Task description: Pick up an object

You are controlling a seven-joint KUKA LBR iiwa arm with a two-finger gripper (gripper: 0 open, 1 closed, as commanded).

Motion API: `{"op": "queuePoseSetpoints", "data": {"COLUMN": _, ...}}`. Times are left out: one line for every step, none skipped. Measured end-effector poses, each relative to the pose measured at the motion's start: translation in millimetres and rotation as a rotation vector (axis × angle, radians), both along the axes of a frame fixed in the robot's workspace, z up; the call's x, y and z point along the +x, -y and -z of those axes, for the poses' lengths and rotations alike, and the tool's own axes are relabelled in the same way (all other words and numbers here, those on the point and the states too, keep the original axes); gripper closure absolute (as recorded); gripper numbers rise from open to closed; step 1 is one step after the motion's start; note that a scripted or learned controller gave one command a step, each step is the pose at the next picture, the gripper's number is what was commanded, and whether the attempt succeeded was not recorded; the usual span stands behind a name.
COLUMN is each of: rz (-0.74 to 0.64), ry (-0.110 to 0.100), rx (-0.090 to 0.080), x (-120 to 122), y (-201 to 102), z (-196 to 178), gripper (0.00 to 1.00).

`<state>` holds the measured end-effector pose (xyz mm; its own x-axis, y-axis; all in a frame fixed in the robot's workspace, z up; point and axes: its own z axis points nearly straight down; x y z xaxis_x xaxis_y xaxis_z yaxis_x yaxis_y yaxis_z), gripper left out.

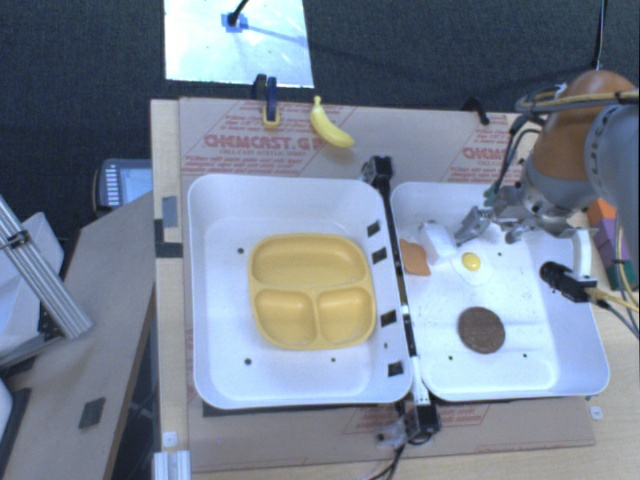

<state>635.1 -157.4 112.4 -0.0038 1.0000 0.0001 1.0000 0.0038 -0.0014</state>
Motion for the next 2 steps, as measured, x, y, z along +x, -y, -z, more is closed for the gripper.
{"op": "queuePoseSetpoints", "data": {"rz": -0.001, "ry": 0.003, "rx": -0.001, "x": 1.0, "y": -0.1, "z": 27.9, "gripper": 0.0}}
{"op": "queuePoseSetpoints", "data": {"rz": -0.002, "ry": 0.007, "rx": -0.001, "x": 2.4, "y": -0.2, "z": 15.1, "gripper": 1.0}}
